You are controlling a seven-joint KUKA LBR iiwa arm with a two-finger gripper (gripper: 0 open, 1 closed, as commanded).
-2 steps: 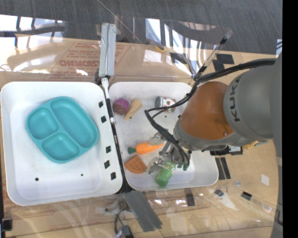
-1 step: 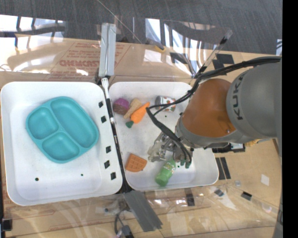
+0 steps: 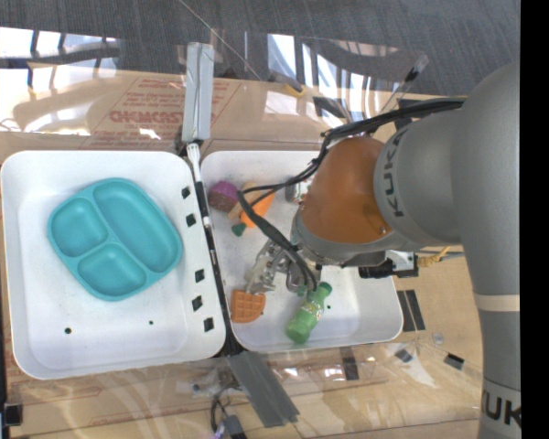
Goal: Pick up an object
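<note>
In your left bin [image 3: 18, 245] a teal divided plate [image 3: 114, 236] is lying flat. In the right bin [image 3: 375, 323] the gripper [image 3: 267, 273] is hanging low, its metal fingers [image 3: 259, 268] standing slightly apart with nothing between them, just above an orange waffle-shaped toy [image 3: 246, 306]. You are also seeing a green bottle [image 3: 308, 314] lying just right of the gripper, and a purple toy [image 3: 223, 195] and an orange carrot-like piece [image 3: 253, 210] near the far wall, beside the arm [image 3: 412, 190].

Arm [image 3: 412, 190] over toy-strewn right bin [image 3: 375, 323]

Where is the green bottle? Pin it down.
The green bottle lies in the right bin, near its front edge, just right of the orange waffle piece and below the gripper.
</note>
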